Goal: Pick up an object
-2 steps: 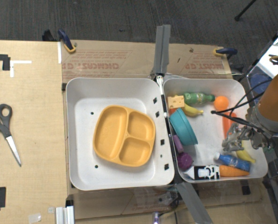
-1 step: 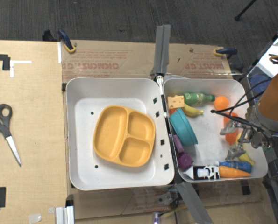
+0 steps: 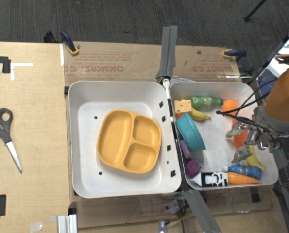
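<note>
Closest to the lens, down at the near rim of the right-hand shallow white plastic bin, there's a little row of stuff: a black-and-white patterned block, a long orange carrot-shaped toy and a blue tube-like toy just above it, all lying flat on the bin floor. So as far as I can judge, the pick hasn't happened yet; nothing looks lifted, and everything that could count as "an object" is sitting in that bin: the teal round bowl tipped against the divider, a purple blobby toy, a yellow banana, a green plastic bottle, a tan cheese-like block. The metal two-finger gripper is down inside the right side of the bin, near an orange piece and just above a small yellow toy. Honestly can't tell whether it's spread or pinched, too much cable and clutter there, and I see nothing clearly between its tips. The left white bin just has the yellow three-compartment plastic plate.
</note>
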### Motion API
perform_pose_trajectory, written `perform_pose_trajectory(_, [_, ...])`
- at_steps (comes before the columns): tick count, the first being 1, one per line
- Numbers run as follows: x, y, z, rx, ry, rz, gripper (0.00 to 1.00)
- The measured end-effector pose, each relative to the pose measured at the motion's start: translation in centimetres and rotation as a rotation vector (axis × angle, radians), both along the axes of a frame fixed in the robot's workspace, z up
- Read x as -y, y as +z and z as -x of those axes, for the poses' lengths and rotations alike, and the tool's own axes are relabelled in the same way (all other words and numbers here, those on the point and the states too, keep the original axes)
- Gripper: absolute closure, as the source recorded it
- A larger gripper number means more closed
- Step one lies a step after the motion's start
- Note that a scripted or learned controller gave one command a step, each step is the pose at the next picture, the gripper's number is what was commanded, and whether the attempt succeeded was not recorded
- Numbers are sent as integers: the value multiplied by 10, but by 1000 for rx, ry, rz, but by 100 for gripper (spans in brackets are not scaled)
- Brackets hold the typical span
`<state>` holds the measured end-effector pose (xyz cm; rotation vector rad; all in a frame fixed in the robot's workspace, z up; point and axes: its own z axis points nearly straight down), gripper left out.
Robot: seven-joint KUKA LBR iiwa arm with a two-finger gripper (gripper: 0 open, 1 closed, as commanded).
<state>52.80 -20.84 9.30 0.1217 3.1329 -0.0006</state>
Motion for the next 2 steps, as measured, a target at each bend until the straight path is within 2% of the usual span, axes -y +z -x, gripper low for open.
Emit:
perform_pose_trajectory(1, [0,11,-2,5,3,2,100])
perform_pose_trajectory(2, [0,11,-2,5,3,2,0])
